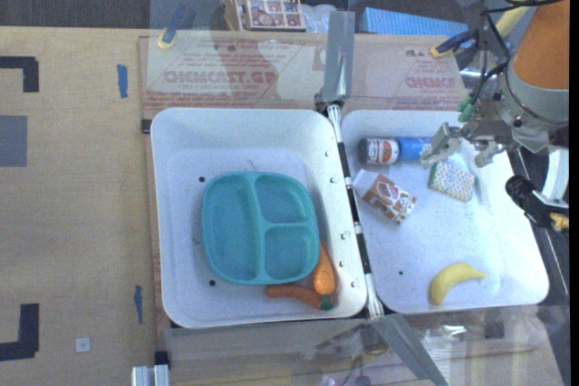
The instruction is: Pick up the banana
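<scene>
banana (455, 281): unlabelled | cardboard (237, 72): print possibly "CHEMCAST GP"

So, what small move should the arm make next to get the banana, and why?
Probably carry the gripper toward the near edge of the right bin, until it is above the banana. The gripper now hangs at the far side of that bin, by the can and a small packet. The banana lies apart near the front edge, with nothing touching it.
</scene>
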`<move>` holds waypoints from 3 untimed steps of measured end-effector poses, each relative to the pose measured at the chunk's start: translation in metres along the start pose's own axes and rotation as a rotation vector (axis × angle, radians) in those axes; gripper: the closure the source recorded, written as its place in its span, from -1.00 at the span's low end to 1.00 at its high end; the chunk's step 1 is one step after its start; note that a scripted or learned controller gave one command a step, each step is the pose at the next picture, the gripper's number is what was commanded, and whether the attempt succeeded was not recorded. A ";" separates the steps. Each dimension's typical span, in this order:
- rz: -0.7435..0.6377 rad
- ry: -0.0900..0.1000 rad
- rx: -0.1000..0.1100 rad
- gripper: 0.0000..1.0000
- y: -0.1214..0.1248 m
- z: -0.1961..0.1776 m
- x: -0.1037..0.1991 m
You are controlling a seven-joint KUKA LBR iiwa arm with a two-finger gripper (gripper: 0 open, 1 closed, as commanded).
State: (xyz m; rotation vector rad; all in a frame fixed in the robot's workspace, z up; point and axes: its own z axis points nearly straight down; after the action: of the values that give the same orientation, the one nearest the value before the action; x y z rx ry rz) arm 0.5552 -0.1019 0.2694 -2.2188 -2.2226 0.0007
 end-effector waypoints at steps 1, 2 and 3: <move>-0.358 0.000 0.000 -1.00 -0.036 0.086 -0.005; -0.393 -0.001 -0.002 -1.00 -0.076 0.136 -0.065; -0.389 -0.003 -0.006 1.00 -0.075 0.126 -0.066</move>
State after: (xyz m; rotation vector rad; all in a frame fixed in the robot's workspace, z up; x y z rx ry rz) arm 0.4800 -0.1680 0.1431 -1.7505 -2.6153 -0.0026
